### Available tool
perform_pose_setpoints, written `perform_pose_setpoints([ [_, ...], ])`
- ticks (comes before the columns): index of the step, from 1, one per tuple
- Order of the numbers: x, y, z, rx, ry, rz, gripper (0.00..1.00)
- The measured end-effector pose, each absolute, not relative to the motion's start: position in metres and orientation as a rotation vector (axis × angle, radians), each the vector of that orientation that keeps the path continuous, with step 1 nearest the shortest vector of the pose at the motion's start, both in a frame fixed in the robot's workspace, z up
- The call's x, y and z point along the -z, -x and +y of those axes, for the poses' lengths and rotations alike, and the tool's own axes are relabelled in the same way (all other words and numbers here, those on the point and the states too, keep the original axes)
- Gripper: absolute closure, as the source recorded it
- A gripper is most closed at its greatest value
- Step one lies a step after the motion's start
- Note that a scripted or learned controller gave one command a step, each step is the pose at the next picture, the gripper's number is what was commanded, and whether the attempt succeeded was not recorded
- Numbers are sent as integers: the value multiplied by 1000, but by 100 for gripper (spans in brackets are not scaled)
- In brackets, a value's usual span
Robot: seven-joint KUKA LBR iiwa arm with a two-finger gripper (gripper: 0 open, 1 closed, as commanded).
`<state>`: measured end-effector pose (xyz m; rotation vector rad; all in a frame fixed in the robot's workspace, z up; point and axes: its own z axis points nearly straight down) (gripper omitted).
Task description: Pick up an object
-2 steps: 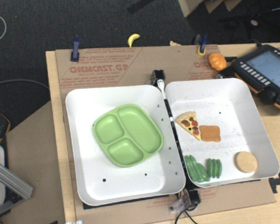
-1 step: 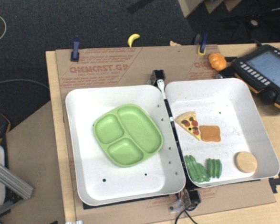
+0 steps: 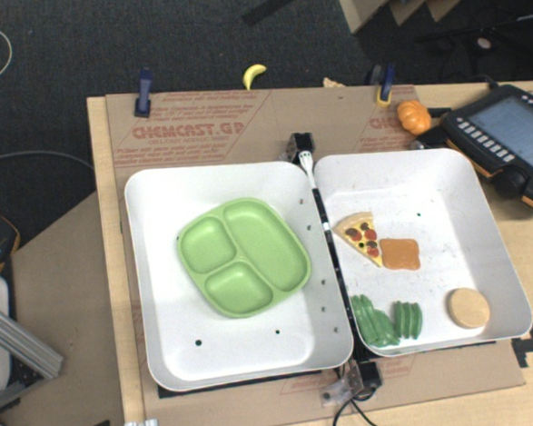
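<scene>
Pizza slice [image 3: 359, 236]: flat triangular wedge beside brown square patty [image 3: 400, 254].

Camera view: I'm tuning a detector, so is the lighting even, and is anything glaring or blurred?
Camera view: both white bins are bright and nearly washed out, with soft shadows; the green plate, pizza slice and cookie look reasonably sharp; the floor at the top is dark.

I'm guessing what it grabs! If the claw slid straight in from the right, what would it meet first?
Probably the right bin's rim; above that, likely the cookie, nearest that side. Height unclear.
</scene>
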<state>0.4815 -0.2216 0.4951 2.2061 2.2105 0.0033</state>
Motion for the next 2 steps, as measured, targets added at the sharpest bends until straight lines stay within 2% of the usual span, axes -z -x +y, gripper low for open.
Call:
perform_pose_setpoints([
  [1,-436,-479,-224,3,-2226,2223,100],
  [2,-450,-480,-224,-2,-2215,2216,100],
])
